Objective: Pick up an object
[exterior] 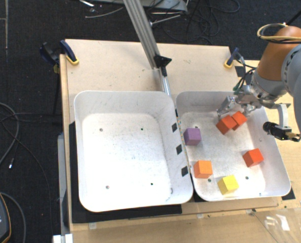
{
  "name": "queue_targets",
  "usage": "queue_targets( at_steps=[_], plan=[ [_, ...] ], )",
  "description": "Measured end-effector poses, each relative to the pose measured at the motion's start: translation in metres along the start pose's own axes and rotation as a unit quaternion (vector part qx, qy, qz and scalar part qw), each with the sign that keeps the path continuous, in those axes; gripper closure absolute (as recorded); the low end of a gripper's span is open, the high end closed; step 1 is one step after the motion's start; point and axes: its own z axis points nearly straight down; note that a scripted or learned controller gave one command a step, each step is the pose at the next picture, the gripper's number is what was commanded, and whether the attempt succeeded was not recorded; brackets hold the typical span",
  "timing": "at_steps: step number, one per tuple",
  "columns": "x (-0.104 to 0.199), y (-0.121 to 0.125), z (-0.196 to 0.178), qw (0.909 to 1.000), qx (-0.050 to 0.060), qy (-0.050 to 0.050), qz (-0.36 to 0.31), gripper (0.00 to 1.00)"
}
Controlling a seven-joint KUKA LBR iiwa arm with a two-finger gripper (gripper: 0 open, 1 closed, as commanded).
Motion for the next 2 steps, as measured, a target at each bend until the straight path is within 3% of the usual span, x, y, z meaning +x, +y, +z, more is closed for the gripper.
queue_targets(
  at_steps=[1,2],
  plan=[
    [0.034,-0.027,0.009,1.0,-0.005,-0.003,-0.003,0.0],
    [0.074,-0.07,0.009,1.0,-0.004,-0.002,-0.003,0.0]
  ],
)
